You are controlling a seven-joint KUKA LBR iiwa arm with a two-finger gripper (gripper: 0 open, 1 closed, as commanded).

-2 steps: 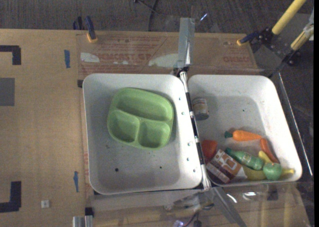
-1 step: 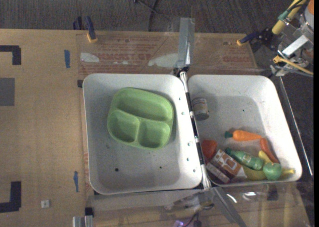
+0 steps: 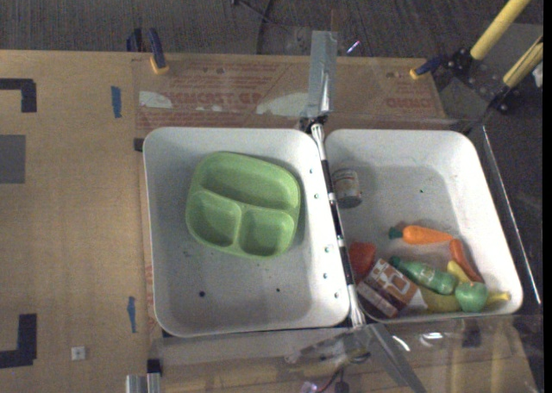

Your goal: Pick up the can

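Looking for the tool first, I cannot tell whether it is open or closed, nor that it grips anything. So I start at the job's target: a small grey metal can with a pale label [image 3: 347, 187] lies in the right shallow white plastic bin [image 3: 431, 146], hard against that bin's left wall, near the upper part of the wall and close to the seam between the bins. It looks tipped on its side, though it is too small to be sure. Nothing touches it.

Further down the same bin, well apart from the can, a heap of toy food crowds the lower corner: an orange plastic carrot [image 3: 427, 234], a green plastic bottle [image 3: 428, 276], a red and white carton [image 3: 387, 288].

The left shallow white plastic bin [image 3: 172, 296] holds a light green divided plastic plate [image 3: 244, 204]. Both bins sit on the pale wooden counter [image 3: 69, 210].

By my reckoning the task has not begun: the approach, the grasp and the lift all remain.
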